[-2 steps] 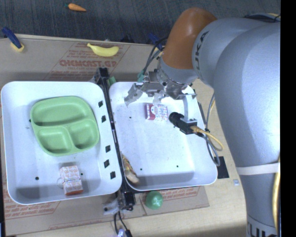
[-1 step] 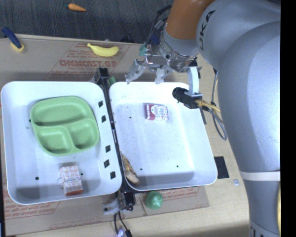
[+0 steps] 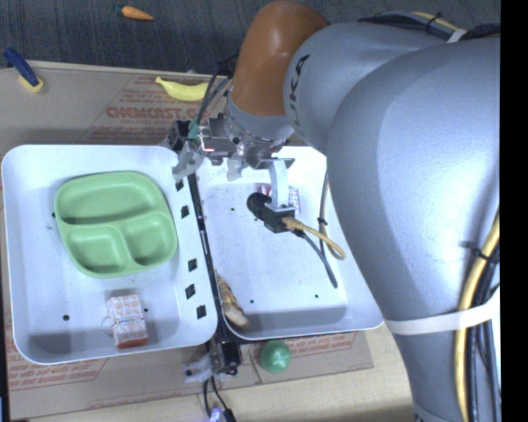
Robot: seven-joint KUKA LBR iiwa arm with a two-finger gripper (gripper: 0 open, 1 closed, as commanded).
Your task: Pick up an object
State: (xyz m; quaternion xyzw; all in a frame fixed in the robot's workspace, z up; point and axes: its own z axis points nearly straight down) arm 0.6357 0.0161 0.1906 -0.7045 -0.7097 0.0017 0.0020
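Grey metal over the far-left corner of the right bin (image 3: 277, 280), the tool (image 3: 209, 156) is seen, its opening impossible to tell, and the small tan object (image 3: 230, 305) in that bin's near-left corner is judged light, best taken across its narrow middle.

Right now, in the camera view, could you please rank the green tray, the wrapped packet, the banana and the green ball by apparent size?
1. green tray
2. wrapped packet
3. banana and green ball: too alike in size to rank
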